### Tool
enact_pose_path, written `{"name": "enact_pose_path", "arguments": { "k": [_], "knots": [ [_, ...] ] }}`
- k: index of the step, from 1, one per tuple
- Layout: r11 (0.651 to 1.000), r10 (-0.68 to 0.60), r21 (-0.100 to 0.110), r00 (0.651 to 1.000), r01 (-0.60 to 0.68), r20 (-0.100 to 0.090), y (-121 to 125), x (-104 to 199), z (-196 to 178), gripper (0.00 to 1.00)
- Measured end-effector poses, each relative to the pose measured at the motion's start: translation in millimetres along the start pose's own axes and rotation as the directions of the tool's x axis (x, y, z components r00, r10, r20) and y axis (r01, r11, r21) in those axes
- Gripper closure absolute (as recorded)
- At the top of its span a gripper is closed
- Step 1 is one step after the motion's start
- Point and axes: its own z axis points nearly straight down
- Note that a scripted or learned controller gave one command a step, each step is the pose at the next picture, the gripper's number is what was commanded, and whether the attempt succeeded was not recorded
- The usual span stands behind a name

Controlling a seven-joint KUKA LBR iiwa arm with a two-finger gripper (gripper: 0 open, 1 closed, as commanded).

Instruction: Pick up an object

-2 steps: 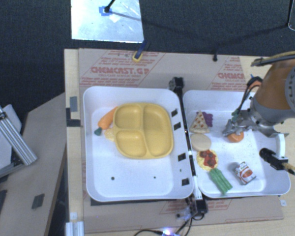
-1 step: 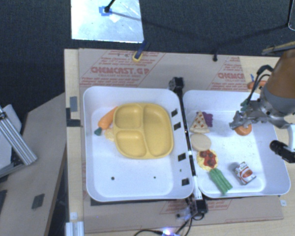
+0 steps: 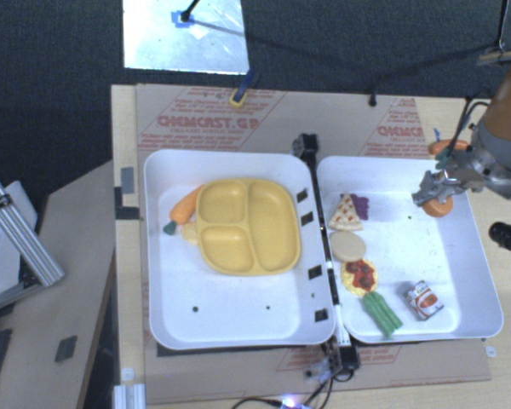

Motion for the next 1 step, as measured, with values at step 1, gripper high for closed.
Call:
{"name": "enact_pose_path", "arguments": {
  "k": [1],
  "knots": [
    [1.000,0.000,0.004,1.000,0.000,-0.001,0.9,0.1,2.0,1.00]
  ]
}}
